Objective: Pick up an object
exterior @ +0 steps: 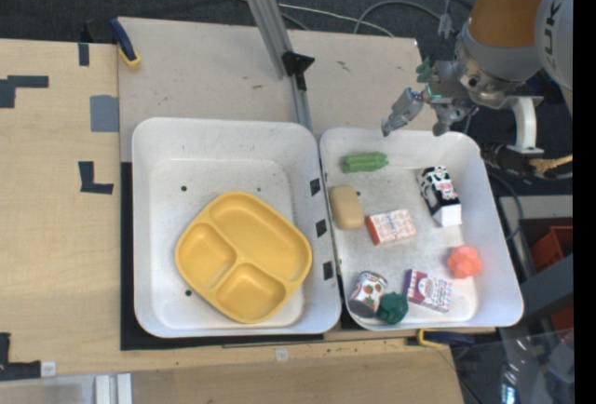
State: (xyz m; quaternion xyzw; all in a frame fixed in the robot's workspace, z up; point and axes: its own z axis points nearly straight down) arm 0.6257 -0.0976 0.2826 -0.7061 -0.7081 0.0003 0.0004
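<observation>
Camera view, one entry, arm first. You have the arm entering from the upper right, orange band uppermost, grey wrist below it, bent down toward the far rim of the right bin. The gripper hangs just above that rim, its two fingers spread apart with nothing between them.

Right bin, contents for you to choose from:
- green pickle-shaped piece, near the far edge, closest to the gripper
- tan oval piece, by the left wall
- red and white small carton, mid-bin
- black and white cow-patterned carton, toward the right wall
- orange lump, right side
- purple and white packet, near edge
- small round cup with a strawberry print, near edge, touching a dark green lump

Left bin: one yellow divided plate, three compartments, lying flat and turned at an angle.

Surroundings: both bins sit side by side on a black mat over a pale wooden bench marked with dark tape. A beige board lies behind the bins, a slanted metal pole crossing above it. Dark carpet and loose cables run along the far side.
</observation>
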